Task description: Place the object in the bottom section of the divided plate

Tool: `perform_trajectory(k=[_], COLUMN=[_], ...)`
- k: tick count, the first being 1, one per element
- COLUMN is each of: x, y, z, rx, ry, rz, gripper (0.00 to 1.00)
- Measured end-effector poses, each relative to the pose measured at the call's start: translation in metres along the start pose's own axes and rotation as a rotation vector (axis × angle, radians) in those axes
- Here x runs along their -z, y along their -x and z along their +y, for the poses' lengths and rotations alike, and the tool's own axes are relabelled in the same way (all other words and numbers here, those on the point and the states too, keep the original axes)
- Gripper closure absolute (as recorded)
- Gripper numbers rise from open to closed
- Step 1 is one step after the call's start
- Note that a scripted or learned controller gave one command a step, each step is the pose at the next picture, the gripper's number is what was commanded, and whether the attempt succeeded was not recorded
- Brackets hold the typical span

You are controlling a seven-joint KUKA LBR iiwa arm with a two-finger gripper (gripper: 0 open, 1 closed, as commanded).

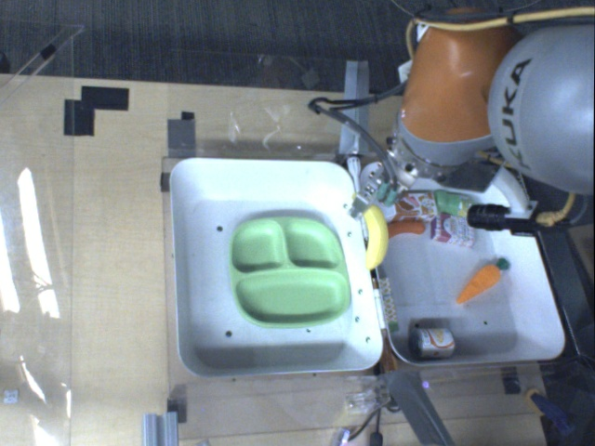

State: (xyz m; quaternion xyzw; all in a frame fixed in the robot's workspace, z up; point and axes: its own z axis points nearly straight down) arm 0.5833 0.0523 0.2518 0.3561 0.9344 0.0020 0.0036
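Here, grey arm's two-finger gripper [370,203] hangs over seam between two white bins, curved yellow banana [376,237] directly beneath fingertips; whether fingers pinch it, cannot tell. Green three-section divided plate [288,269] lies left of and below claw in left white bin [200,277]. Right of claw: orange toy carrot [482,282], silver can [432,341], small printed carton [454,230].

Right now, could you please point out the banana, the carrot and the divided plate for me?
banana [376,237]: camera view, middle of its curved yellow body.
carrot [476,285]: camera view, orange body.
divided plate [290,296]: camera view, floor of the bottom section.
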Motion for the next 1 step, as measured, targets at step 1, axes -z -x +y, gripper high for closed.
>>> perform_trajectory(k=[1], x=[0.0], y=[0.0001], z=[-0.0001], rx=[0.0], ry=[0.0], rz=[0.0], gripper=[0.0])
